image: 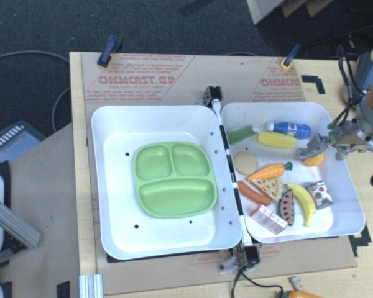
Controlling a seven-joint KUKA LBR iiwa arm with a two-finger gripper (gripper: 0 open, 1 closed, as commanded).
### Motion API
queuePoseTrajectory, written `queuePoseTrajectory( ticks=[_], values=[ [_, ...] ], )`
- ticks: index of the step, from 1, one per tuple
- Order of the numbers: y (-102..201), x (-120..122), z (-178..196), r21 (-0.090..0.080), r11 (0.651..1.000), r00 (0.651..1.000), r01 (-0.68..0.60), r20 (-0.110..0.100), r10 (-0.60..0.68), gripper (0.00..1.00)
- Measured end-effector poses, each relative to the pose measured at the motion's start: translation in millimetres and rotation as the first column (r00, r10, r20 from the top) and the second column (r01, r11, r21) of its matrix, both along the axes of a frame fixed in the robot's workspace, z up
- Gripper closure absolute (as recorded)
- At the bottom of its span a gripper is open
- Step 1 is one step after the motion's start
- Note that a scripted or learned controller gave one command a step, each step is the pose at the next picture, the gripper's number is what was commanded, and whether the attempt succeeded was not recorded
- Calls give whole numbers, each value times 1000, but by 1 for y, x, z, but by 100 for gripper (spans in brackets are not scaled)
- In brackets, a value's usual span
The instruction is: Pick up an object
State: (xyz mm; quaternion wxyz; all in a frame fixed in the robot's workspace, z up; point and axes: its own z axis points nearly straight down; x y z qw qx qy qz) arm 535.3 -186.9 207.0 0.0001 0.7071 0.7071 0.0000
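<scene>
Toys crowd the right bin (351, 194): corn (276, 140), bottle (289, 128), carrot (268, 171), banana (303, 202), melon slice (286, 207). At its 3 o'clock rim the tool (318, 146) hangs over a small orange piece (314, 160), partly hiding it; its grip is unreadable. Smooth green plate (174, 180) sits in the left bin (105, 166). Arm (367, 104) is cut off.
</scene>
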Motion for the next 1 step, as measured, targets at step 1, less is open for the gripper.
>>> queuePoseTrajectory(
  ticks=[1],
  values=[
    [64, -1, -118, -3, 1000, 1000, 0, 13, 0, 0]
  ],
)
